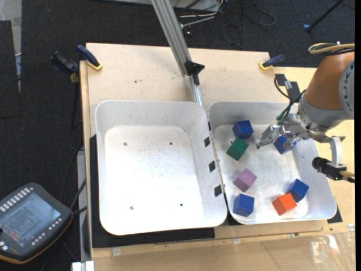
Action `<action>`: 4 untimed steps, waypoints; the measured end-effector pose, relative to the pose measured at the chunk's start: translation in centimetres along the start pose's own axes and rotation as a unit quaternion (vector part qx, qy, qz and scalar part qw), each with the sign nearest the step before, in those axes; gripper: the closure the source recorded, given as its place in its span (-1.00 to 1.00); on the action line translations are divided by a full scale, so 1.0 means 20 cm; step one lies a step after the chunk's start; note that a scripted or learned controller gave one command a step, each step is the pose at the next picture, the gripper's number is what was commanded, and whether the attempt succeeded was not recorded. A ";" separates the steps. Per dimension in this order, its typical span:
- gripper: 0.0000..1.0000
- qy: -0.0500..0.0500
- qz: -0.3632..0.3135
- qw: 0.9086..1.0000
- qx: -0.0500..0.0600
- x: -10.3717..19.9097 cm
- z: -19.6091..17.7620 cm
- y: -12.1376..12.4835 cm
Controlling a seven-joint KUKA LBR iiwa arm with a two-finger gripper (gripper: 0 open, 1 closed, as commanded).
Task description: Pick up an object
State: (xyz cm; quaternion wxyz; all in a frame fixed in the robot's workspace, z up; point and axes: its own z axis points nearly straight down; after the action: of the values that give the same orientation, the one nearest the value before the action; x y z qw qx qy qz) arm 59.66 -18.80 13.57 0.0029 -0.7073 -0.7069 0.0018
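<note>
While the gripper [277, 139] sits low in the right bin [265, 219] against a blue cube [282, 144], its grasp cannot be judged; lifting remains.

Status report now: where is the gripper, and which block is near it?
Gripper low in right bin, upper part. Blue block right at it; hold not confirmed. Green block and another blue block nearby to its left, apart.

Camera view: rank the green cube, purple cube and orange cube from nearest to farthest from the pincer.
From the pincer:
1. Green cube, to its left in the right bin.
2. Purple cube, lower left, mid-bin.
3. Orange cube, by the bin's near edge.
</note>
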 end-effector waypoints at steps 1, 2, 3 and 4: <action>-1.00 -0.002 -0.001 1.000 -0.011 0.00 0.07 0.03; 1.00 -0.002 -0.002 1.000 -0.012 0.01 0.03 0.03; 1.00 -0.002 -0.001 1.000 -0.006 -0.02 -0.19 0.04; 1.00 -0.002 -0.002 1.000 -0.007 0.03 -0.45 0.07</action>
State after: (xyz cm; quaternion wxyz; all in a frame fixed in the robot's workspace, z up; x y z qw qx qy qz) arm 61.04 -18.23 22.62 -0.0036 -0.7058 -0.7084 -0.0018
